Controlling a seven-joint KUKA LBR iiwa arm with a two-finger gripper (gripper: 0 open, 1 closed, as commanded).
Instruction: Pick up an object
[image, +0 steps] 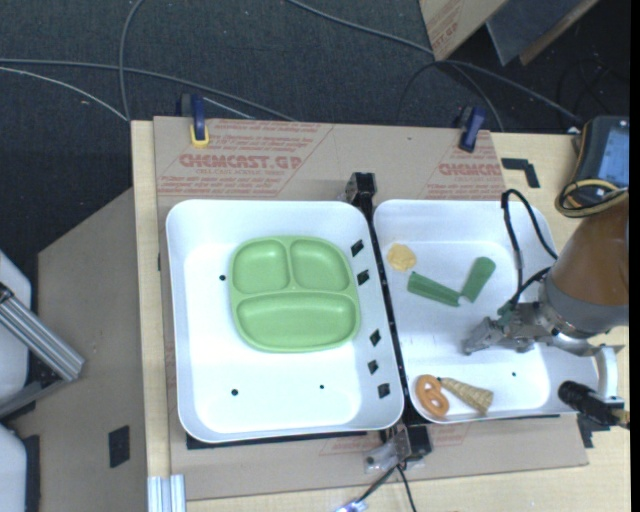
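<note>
Green divided plate (295, 293) alone in left bin (200, 380). Right bin (520, 215): green angled piece (450, 286), pretzel (433, 397), cone (468, 393). Gripper (480, 338) low over bare floor — fingers slightly parted, holding nothing. Risk: closing on air, objects well apart from tips.

Right bin (440, 215): green L-shaped piece (452, 286), yellow disc (401, 258) and cone (468, 393) stood apart; bare floor lay between. Left bin (190, 300): green divided plate (294, 293) occupied centre.
</note>
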